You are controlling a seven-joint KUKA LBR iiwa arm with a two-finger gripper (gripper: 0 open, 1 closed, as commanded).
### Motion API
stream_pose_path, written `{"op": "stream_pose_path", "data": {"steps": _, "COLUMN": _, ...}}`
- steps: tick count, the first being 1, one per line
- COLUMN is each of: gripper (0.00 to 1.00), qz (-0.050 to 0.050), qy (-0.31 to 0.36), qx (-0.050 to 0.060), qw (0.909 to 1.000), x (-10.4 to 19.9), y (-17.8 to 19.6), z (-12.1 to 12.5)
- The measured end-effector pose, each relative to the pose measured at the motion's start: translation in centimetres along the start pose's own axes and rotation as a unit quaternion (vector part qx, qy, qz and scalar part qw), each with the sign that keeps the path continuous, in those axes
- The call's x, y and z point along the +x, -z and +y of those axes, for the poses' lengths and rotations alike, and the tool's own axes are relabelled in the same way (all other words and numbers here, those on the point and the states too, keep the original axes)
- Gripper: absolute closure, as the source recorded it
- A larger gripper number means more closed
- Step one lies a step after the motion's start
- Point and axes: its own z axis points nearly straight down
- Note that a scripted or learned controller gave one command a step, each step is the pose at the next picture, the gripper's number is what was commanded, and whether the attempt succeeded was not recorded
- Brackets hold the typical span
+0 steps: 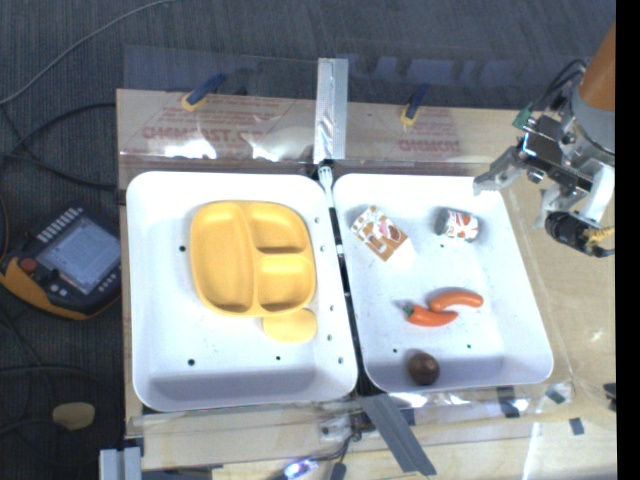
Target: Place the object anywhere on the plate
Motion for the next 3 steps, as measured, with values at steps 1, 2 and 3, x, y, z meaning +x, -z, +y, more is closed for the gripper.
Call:
{"op": "stream_pose_path", "data": {"steps": 1, "gripper": 1.00, "qz": -0.002, "qy": 0.000, "qx": 0.001, "qw": 1.0000, "x": 0.0, "y": 0.8, "z": 0.0}}
{"op": "stream_pose_path", "data": {"steps": 2, "gripper": 1.00, "qz": 0.000, "qy": -0.080, "qx": 0.002, "qw": 0.9968, "x": 5.3, "y": -5.5, "z": -7.6}}
{"op": "stream_pose_path", "data": {"steps": 3, "gripper": 1.00, "qz": 0.001, "qy": 0.000, "qx": 0.003, "qw": 1.0000, "x": 13.1, "y": -9.5, "z": -11.1}}
